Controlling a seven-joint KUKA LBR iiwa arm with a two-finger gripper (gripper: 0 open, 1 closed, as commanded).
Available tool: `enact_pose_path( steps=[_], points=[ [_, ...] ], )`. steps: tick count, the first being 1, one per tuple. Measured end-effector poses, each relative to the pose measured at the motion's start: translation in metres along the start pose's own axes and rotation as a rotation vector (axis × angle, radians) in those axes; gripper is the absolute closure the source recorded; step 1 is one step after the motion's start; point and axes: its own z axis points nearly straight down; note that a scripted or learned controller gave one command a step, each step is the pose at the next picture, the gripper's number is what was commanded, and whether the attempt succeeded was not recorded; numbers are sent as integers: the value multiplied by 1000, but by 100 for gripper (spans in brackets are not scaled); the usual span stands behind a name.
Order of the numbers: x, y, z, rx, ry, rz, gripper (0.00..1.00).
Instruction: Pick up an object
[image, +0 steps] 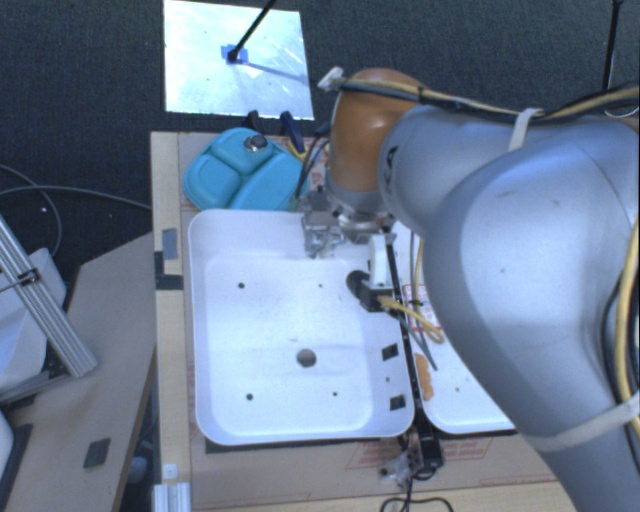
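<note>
Camera view over the counter (170, 330), pick-up not yet accomplished. Largest in frame, one grey arm (520, 250) with an orange band, reaching in from the right across two shallow white bins: left bin (215, 405) in plain sight, right bin (470, 405) mostly hidden beneath the arm. Beyond the left bin's far edge, one blue lidded container (240, 175). Hand (320, 238) low at the far rim of the left bin, pointing down; how far open, impossible to tell from this angle, and nothing visibly in its hold. Likeliest target, one small grey round piece (306, 358), lying alone on the left bin's floor toward the front, well apart from the hand. One orange scrap (425, 378) by the right bin's left wall. Judged from this: nothing grasped, nothing lifted; left to do, reaching a piece, closing on it, raising it clear of the bin.
</note>
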Motion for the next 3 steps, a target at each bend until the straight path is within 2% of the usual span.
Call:
enact_pose_path(
  steps=[1,2,3],
  points=[
    [21,-61,33,5,0,1,100],
    [69,-164,32,5,1,-3,100],
    [21,-163,-185,-19,4,6,100]
  ],
)
